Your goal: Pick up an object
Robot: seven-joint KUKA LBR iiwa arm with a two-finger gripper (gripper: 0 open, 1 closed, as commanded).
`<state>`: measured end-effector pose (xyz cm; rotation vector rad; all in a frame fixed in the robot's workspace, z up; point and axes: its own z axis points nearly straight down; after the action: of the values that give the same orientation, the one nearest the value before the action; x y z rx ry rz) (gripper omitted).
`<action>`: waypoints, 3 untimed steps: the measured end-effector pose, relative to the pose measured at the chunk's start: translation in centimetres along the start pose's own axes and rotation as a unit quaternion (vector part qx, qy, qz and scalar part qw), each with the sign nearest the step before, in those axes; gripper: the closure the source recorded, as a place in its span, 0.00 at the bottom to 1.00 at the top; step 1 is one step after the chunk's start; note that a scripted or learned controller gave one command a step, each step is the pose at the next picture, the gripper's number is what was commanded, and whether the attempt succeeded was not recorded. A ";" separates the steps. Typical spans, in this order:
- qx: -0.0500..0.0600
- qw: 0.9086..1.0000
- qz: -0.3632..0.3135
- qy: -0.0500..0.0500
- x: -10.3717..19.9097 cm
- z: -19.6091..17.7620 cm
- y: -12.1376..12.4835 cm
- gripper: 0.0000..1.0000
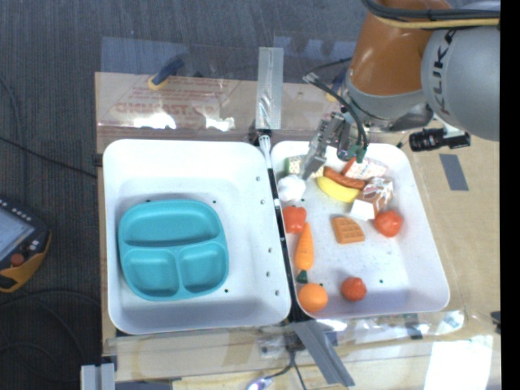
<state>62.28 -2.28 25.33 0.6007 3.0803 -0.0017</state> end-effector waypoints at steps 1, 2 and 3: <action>0.001 0.997 -0.073 0.000 -4.5 6.4 -5.9 1.00; 0.001 0.997 -0.073 0.000 -4.5 6.3 -5.9 0.00; 0.000 0.999 -0.040 0.000 -5.9 14.3 -7.1 0.00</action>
<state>65.19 -11.07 11.04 0.4766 3.1010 -0.0020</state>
